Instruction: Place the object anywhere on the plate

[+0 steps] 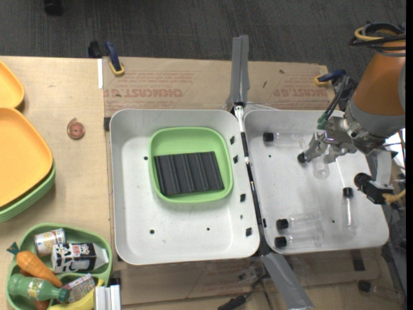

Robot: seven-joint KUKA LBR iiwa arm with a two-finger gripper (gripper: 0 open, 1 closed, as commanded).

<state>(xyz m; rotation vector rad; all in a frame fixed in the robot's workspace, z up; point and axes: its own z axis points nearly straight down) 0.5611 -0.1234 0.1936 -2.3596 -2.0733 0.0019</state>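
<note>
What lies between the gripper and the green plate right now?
In the camera view, between the gripper and the green plate: bare right-bin floor, a small clear vial, then the bins' adjoining rims.

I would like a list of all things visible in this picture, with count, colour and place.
bins: 2, white, side by side on the bench
plate: 1, green, square, in the left bin
dark mat: 1, dark grey, ribbed, on the plate
clear vials: several, transparent with black caps, in the right bin
orange plates: stack, orange over green, far left
green bowl: 1, bottom left, holding toy food
clamps: 2, blue and yellow, at the back of the cardboard
small disc: 1, reddish, left of the bins
arm: 1, grey with orange band, right
gripper: 1, above the right bin
</note>
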